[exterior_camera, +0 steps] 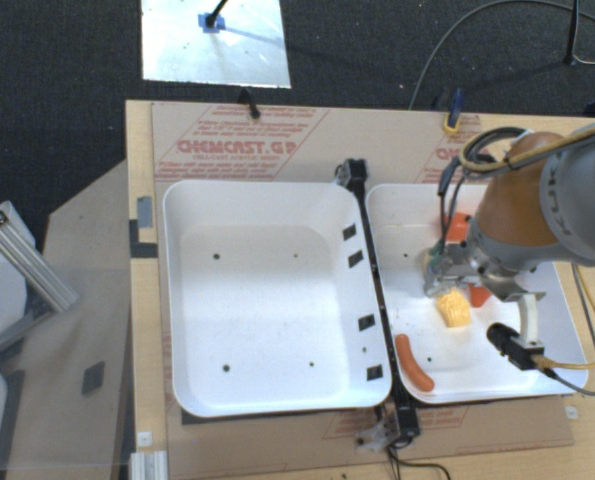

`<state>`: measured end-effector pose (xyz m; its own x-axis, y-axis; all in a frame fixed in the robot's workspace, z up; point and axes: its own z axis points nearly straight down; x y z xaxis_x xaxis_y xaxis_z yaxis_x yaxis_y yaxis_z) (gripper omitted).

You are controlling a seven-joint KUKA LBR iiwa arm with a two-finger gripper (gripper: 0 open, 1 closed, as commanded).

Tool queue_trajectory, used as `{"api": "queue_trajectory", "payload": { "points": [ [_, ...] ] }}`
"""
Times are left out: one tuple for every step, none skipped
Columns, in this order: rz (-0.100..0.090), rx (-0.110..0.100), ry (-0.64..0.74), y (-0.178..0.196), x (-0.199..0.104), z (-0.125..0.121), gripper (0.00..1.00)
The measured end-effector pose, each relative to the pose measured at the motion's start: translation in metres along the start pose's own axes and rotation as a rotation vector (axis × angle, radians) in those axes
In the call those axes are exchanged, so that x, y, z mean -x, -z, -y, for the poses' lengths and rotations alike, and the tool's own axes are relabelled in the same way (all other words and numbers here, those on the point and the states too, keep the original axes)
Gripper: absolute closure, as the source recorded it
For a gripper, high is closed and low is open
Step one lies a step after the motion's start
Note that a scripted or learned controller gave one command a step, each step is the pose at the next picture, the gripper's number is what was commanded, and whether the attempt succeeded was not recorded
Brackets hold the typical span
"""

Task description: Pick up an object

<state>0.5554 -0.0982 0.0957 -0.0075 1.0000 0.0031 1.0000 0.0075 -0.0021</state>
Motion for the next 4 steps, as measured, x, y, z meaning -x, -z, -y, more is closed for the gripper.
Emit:
{"api": "queue_trajectory", "payload": {
  "points": [
    [-0.001,0.008,0.003,0.093,-0.069,0.051,1.00],
    [-0.002,0.021,0.004,0.285,-0.135,0.067,1.00],
    [0.003,0.005,-0.002,0.278,-0.132,0.068,0.00],
    [0.002,0.026,0.002,0.448,-0.169,-0.041,0.00]
  ]
}}
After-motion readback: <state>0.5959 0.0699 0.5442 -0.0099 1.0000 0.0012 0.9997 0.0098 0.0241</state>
